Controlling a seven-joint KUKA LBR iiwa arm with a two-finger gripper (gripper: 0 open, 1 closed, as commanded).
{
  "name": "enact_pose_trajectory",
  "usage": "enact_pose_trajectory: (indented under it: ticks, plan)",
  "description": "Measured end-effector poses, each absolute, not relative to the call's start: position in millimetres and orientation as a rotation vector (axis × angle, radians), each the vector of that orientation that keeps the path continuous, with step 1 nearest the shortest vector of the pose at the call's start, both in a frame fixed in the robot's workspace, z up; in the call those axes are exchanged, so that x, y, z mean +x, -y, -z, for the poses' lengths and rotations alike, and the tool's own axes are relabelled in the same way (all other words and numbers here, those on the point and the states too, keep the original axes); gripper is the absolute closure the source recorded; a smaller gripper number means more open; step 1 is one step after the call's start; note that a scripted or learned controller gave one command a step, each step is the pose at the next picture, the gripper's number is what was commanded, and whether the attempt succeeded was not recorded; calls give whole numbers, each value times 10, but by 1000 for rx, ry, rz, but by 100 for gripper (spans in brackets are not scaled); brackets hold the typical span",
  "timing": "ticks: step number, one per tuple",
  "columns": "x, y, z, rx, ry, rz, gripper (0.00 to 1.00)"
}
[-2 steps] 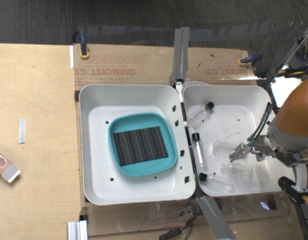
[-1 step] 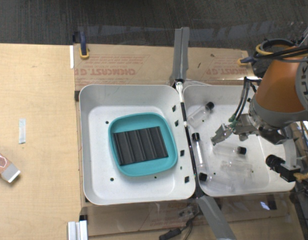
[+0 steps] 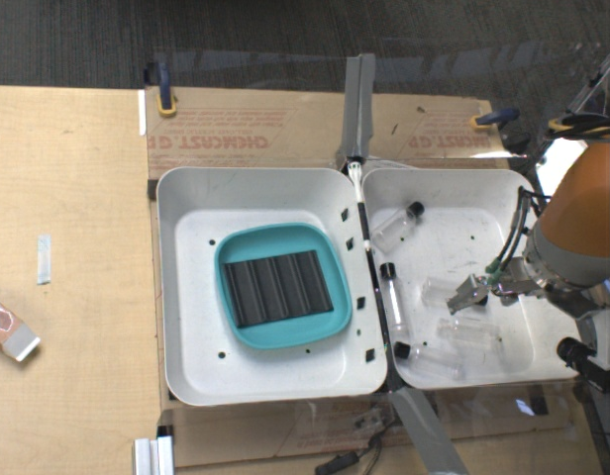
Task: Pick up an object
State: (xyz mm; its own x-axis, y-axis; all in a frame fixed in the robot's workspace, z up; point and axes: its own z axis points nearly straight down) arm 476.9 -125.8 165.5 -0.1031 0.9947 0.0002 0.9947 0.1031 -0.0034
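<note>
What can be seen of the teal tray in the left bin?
The teal tray is a shallow rounded-rectangle dish, plastic by its look, with a raised rim. A dark grey ribbed insert of several parallel slats fills its middle. It lies flat and upright on the floor of the left bin, roughly centred and turned slightly askew to the bin's walls, touching none of them. The hand is over the right bin, well apart from it.

One overhead camera — slanted down on both bins (image 3: pixel 176 265).
</note>
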Motion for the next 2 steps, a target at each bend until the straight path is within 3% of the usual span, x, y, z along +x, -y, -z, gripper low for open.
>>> enact_pose_trajectory:
  ticks: [1,2]
  plan:
    - [5060,1675,-1012,-2100,2334,-3,0]
    - [4768,1880,-910,-2086,2346,-2,0]
